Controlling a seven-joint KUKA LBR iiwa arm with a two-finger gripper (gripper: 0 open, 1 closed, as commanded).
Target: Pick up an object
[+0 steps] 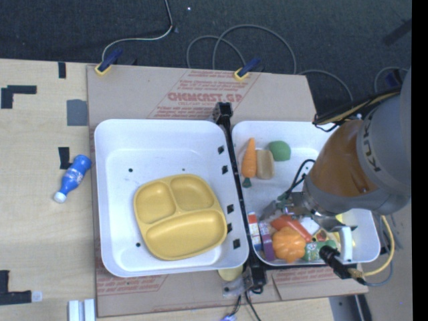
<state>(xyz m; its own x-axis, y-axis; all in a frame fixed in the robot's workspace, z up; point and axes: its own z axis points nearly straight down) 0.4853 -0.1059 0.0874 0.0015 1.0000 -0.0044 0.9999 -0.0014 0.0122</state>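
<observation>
The hand (294,214) sits low in the right bin (304,131), lower right of frame, over a crowded heap (orange pumpkin (289,244), red piece (292,223)); I can't tell its state. Packed 2 deep perhaps, things could slip or jam.

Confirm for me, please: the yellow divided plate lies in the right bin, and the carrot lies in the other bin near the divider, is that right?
Not quite. The camera view shows the yellow divided plate in the left bin, not the right one. The carrot does lie in the other bin, the right bin, near the divider.
</observation>
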